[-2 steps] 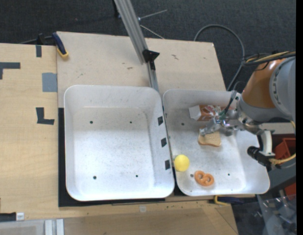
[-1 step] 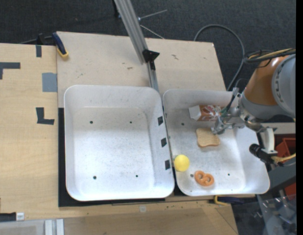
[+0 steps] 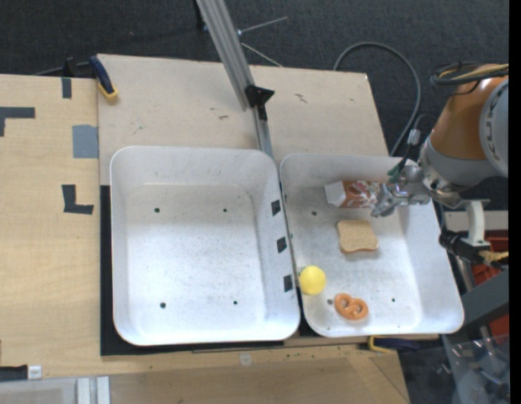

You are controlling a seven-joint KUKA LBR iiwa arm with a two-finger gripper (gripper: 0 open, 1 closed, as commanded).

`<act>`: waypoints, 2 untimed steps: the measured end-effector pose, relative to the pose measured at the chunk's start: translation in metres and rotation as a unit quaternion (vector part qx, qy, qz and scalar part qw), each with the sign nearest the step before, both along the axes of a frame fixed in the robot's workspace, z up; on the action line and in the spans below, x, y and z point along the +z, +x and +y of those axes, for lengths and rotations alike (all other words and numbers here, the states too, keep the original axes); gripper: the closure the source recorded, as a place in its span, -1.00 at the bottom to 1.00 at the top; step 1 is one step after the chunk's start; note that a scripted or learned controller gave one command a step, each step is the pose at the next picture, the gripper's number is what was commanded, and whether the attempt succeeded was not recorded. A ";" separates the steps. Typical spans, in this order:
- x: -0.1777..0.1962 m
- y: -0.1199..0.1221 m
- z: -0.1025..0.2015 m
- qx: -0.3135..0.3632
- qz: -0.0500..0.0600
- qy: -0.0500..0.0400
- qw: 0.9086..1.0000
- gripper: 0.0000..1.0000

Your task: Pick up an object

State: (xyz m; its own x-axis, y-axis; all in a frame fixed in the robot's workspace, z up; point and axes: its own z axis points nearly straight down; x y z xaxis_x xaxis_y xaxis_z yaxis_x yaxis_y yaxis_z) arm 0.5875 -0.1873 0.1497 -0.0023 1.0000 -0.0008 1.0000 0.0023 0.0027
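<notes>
The right bin (image 3: 428,297) holds a slice of bread (image 3: 358,236) near its middle, a yellow ball (image 3: 312,279) by its left wall, and an orange pretzel (image 3: 351,307) near the front. A red and white packet (image 3: 353,194) lies toward the bin's back. My gripper (image 3: 386,201) hangs low at the packet's right end, right beside or touching it, a little behind and right of the bread. Its metal fingers blend with the packet, and nothing is visibly lifted.
The left bin (image 3: 125,225) sits next to the right one, with a dark divider between them. A grey metal rail (image 3: 229,45) slants down from the top to the bins' back edge. The arm's orange and grey body (image 3: 466,137) stands over the right bin's right rim.
</notes>
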 end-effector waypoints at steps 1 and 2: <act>0.043 0.003 0.001 0.000 0.000 0.000 1.000 1.00; 0.096 0.004 0.001 0.000 -0.001 0.000 1.000 1.00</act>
